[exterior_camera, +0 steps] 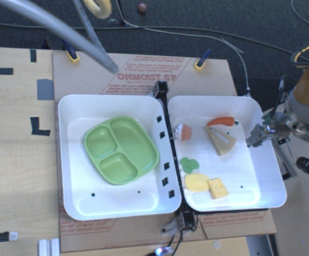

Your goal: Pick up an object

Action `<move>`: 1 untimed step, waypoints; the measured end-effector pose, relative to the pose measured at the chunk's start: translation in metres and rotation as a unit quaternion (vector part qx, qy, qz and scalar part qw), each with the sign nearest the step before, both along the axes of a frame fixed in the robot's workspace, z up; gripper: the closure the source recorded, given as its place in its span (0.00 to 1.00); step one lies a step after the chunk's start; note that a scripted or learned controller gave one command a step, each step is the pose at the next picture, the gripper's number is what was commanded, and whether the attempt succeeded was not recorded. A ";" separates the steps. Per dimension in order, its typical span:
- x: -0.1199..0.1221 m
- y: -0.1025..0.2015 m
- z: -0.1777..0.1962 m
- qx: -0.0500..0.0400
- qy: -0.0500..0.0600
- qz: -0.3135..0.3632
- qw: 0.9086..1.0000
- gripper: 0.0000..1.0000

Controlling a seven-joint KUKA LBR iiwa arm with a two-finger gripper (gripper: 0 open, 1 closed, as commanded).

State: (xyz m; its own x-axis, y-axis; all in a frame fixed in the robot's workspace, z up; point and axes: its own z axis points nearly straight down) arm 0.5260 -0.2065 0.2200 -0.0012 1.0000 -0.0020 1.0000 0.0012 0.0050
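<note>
We see the gripper [257,135] at the right rim of the right bin [261,193], arm coming in from the right, partly cut off by the frame. Can't tell how wide it stands; it's small and blurred. Nothing visible in it.

Room: bare white floor between the gripper and the items, more along the bin's near-right corner. The items sit left and centre, some close to the divider [168,143] between the bins.

Right bin contents: orange carrot [221,121] far centre, tan wedge [221,141] just near of it, almost touching. Small pink-and-white piece [183,133] by the left wall. Green leafy piece [189,165] below that. Yellow round piece [196,183] touching a yellow cube [217,188] at the near side.

Left bin [72,159] holds a green compartment tray [121,149], tilted in plan, roughly centred.

The pink-and-white piece is too small to identify.
</note>
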 end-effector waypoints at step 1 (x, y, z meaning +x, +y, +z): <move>0.001 0.000 0.011 0.001 0.002 0.000 1.000 1.00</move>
